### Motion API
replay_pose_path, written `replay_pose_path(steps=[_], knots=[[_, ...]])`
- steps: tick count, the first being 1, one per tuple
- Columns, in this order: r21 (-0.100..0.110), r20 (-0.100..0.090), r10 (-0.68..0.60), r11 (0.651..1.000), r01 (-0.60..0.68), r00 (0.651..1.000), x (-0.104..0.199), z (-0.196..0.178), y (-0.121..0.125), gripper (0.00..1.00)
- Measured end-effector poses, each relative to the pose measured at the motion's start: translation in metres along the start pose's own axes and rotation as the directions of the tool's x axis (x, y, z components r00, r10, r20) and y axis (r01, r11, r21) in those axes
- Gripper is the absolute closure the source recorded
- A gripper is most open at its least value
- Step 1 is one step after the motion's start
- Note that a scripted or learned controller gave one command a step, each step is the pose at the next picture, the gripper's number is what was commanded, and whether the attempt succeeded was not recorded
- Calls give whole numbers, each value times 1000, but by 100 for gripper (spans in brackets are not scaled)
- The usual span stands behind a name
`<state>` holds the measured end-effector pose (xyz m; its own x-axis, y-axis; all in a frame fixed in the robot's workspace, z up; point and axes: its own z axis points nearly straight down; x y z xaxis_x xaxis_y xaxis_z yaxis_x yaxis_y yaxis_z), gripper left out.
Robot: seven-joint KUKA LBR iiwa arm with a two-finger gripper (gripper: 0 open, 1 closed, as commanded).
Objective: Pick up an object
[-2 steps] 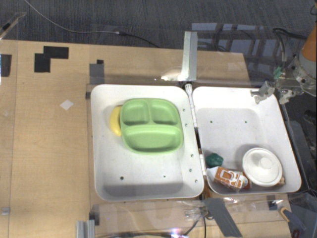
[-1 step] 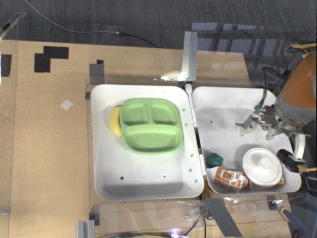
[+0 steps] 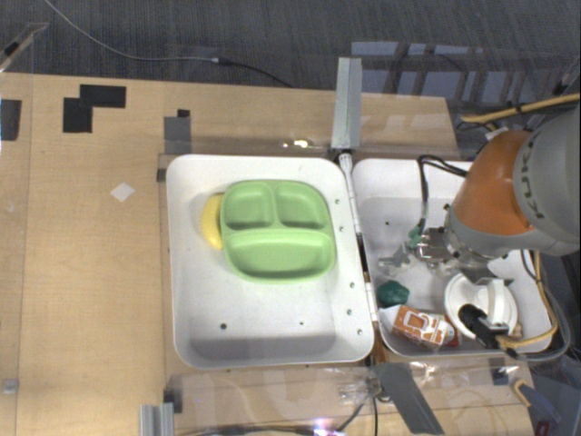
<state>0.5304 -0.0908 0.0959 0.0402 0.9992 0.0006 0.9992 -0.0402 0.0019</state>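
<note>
My gripper [image 3: 402, 260] is low inside the right bin [image 3: 386, 184], near the bin's left wall. Just below it, apart from it, a small dark green object [image 3: 393, 292] lies on the bin floor. A brown and orange packet [image 3: 423, 327] lies flat at the front of the same bin. I see nothing held in the gripper. The grey arm with its orange band [image 3: 490, 193] comes in from the right and covers the right part of this bin.
The left bin [image 3: 263, 334] holds a light green divided plate [image 3: 275, 230]. A yellow object [image 3: 211, 222] sticks out from under the plate's left edge. A metal post [image 3: 347, 107] stands behind the wall between the two bins.
</note>
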Motion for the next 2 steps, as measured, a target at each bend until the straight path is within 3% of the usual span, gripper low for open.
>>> replay_pose_path(steps=[1, 2], knots=[[-12, 4, -128, 992, 128, 992, 7, 7, -10, 0], [-20, 6, -129, 991, 129, 992, 7, -6, -7, 100]])
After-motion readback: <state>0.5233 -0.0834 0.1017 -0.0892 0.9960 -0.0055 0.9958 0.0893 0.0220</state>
